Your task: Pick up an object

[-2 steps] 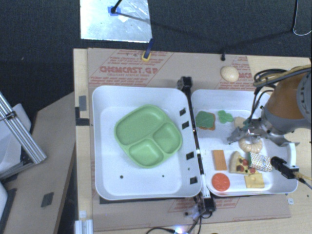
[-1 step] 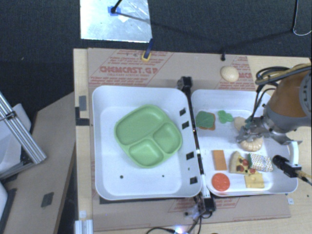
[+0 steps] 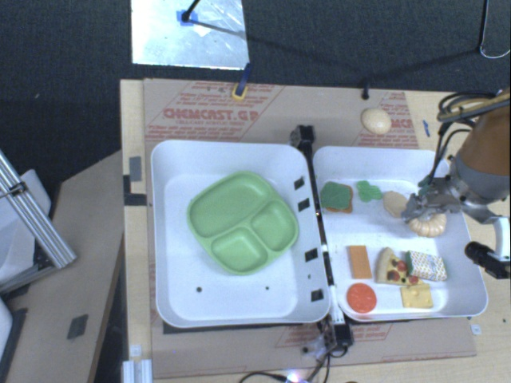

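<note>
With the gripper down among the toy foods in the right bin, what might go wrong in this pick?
1. The gripper sits between a tan round piece and a croissant-like piece; it may knock one aside or catch neither.
2. The pizza slice, patterned piece and cheese lie close together, so a sliding piece could disturb them.

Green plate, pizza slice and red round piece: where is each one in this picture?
Green plate [image 3: 243, 222], camera view, on its middle where the compartments meet, in the left bin.
Pizza slice [image 3: 391, 266], camera view, on its topped face, in the right bin.
Red round piece [image 3: 362, 298], camera view, at its centre.
</note>
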`<state>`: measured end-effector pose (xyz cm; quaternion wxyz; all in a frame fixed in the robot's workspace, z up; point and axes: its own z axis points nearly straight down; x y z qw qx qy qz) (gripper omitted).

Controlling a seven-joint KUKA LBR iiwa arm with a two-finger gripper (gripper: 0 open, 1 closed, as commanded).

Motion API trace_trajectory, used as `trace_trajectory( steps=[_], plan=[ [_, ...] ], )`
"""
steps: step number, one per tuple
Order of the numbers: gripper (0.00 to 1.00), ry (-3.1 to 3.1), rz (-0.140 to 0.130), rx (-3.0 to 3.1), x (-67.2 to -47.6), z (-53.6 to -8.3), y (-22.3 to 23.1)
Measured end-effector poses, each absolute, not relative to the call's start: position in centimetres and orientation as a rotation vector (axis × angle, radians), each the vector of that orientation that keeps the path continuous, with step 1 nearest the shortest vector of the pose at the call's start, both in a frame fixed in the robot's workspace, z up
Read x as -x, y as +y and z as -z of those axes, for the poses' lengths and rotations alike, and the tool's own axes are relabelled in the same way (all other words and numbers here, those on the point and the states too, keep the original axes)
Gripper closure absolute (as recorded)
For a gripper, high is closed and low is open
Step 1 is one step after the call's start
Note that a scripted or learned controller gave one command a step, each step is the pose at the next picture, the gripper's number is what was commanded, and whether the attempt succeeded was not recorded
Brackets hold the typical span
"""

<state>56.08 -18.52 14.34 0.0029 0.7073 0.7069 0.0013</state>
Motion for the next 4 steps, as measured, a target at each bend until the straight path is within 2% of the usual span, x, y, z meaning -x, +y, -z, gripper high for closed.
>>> trace_trajectory(
  steps=[2, 3, 4],
  plan=[
    [1.00, 2.224, -0.003, -2.213, -56.6, -22.6, -18.1],
    [1.00, 2.231, -0.001, -2.212, -56.4, -21.7, -13.3],
    [1.00, 2.234, -0.005, -2.210, -55.7, -23.0, -7.8]
  ],
)
